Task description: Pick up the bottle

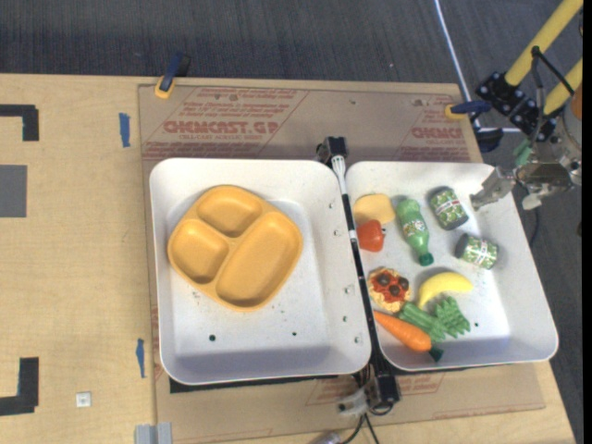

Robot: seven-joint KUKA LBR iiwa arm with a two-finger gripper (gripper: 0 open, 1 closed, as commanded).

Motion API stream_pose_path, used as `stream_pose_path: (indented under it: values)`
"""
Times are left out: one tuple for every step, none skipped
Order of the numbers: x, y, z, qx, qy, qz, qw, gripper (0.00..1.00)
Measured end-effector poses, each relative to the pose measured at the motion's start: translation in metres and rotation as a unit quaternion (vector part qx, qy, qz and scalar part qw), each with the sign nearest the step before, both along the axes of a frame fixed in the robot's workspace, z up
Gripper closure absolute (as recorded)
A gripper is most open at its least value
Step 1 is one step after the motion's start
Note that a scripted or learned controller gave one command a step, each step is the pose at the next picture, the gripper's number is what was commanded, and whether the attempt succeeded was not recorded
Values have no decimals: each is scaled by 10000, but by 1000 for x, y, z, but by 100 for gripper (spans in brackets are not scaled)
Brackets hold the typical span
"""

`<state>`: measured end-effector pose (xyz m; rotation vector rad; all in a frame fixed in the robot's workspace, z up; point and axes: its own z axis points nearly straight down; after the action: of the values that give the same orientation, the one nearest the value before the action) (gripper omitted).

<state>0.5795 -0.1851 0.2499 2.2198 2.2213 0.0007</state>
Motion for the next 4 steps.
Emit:
stream_pose_path:
  values:
    - [32,27,-143,-24,-84,-358,9993,0]
    - [27,34,-154,-1,-5,-1651,9863,0]
    - [46,92,-163,8,-19,-2687,9632,0]
    - [60,144,-62,6,9,-4994,8664,0]
